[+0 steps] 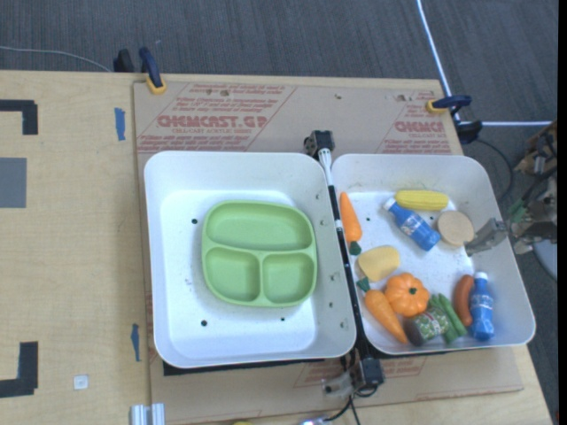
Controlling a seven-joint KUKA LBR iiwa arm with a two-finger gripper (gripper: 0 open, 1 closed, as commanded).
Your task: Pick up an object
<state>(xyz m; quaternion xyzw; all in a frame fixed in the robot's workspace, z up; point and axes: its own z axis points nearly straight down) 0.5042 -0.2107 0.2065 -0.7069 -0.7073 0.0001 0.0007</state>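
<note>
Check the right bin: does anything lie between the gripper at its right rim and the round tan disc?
Nothing visible does. The gripper sits at the right rim of the right bin, and the round tan disc lies just left of it, with bare white floor between. The blue bottle lies beyond the disc.

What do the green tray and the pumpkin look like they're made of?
Green tray: likely molded plastic, matte to satin; one even pale green, soft rounded dividers between three compartments.
Pumpkin: probably toy plastic or rubber, slightly glossy; uniform bright orange with small highlights and a green stem. Exact material is uncertain from this view.
</note>
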